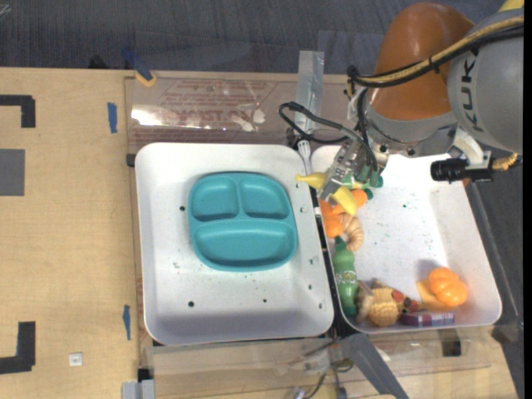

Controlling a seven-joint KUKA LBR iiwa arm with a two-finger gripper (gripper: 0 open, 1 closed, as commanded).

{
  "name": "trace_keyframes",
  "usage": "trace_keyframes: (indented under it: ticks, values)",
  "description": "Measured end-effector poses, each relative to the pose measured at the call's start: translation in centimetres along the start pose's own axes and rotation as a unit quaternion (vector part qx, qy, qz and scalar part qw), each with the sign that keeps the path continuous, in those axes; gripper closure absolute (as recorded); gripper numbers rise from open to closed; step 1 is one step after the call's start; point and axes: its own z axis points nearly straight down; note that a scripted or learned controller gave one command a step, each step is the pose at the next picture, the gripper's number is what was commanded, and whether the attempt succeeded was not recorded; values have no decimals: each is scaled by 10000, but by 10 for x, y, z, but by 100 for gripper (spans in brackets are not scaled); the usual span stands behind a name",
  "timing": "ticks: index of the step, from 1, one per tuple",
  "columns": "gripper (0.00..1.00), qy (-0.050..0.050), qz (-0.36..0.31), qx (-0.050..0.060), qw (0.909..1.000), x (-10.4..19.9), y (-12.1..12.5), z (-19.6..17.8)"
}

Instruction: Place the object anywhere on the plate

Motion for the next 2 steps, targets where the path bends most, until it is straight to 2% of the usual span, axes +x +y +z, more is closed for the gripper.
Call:
trace_keyframes:
  ticks: [1, 2]
  values:
    - [100, 3, -320, -6, 9995, 62, 53, -28]
    - [0, 8, -311, 1, 9995, 62, 52, -27]
